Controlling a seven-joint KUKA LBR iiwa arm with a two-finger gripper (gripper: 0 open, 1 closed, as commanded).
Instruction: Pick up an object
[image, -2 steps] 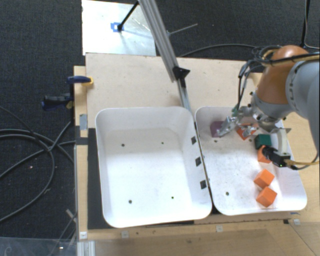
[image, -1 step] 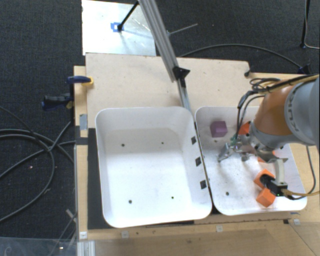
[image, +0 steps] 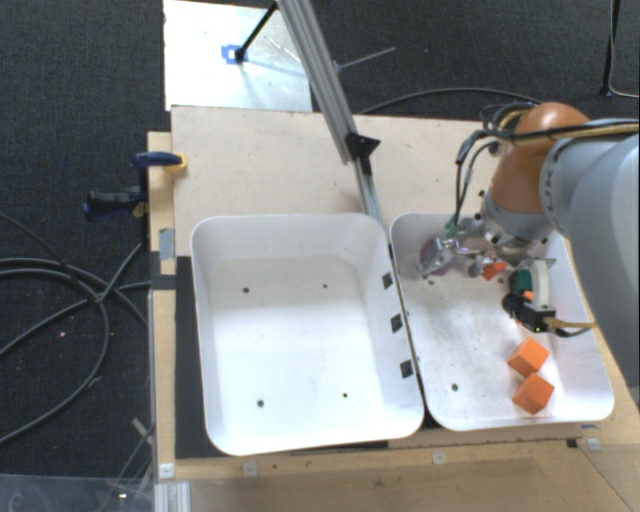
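The arm (image: 585, 180) reaches over the right bin (image: 455, 400), its claw (image: 437, 257) low near that bin's far left corner; whether it is spread or pressed together, I cannot tell. Two orange blocks (image: 530, 375) lie well apart from the claw, toward the bin's near right corner, touching each other.

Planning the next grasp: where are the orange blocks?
The two orange blocks lie together in the right white bin, near its front right corner.

grey arm (image: 590, 190) reaching into right bin (image: 470, 400), gripper (image: 440, 255) low at far end, two orange blocks (image: 530, 375) near right corner, left bin (image: 220, 330) beside it
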